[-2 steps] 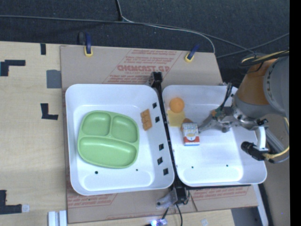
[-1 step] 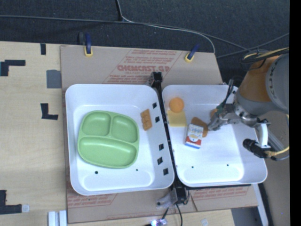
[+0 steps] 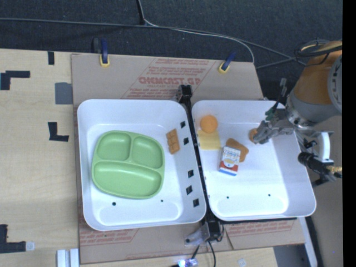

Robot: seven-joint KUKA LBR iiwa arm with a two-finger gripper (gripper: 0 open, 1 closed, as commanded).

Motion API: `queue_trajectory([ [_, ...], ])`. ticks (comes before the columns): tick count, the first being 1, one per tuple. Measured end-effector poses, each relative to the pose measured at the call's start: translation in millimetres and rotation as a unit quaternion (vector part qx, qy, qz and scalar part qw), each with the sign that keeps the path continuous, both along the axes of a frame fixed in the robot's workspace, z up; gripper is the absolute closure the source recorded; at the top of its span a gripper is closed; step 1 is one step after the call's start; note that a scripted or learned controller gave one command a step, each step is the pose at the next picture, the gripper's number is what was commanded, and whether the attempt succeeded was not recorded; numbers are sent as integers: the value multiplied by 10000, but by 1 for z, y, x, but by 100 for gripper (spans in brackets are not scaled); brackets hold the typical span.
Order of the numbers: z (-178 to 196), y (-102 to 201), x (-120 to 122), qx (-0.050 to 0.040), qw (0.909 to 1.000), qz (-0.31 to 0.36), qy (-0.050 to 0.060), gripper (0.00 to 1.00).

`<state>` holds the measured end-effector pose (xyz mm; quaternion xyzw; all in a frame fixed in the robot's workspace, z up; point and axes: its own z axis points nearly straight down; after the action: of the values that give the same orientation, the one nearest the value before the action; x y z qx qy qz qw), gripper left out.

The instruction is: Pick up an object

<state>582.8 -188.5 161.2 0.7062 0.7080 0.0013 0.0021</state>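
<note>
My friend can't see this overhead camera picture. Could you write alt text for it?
A robot arm reaches from the right, its pincer over the right bin, which holds an orange ball, a yellow block and a small carton. The left bin holds a green divided plate.

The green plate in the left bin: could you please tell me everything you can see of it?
The green plate is pale green, looks like smooth plastic, and has rounded corners. Raised ridges split it into three compartments: two smaller ones along the far side and one long one nearer the camera. It lies flat and upright on the floor of the left bin, towards its left side, with nothing in it or touching it.
</note>
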Motion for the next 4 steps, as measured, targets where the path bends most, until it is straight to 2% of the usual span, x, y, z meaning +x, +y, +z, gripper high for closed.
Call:
queue_trajectory([
  [1, 52, -7, -7, 0, 10000, -10, 8, 100],
  [2, 101, 4, -8, 2, 10000, 3, 3, 100],
  [3, 96, 48, 7, 11, 10000, 17, 27, 100],
  [4, 98, 105, 12, 13, 10000, 23, 28, 100],
])
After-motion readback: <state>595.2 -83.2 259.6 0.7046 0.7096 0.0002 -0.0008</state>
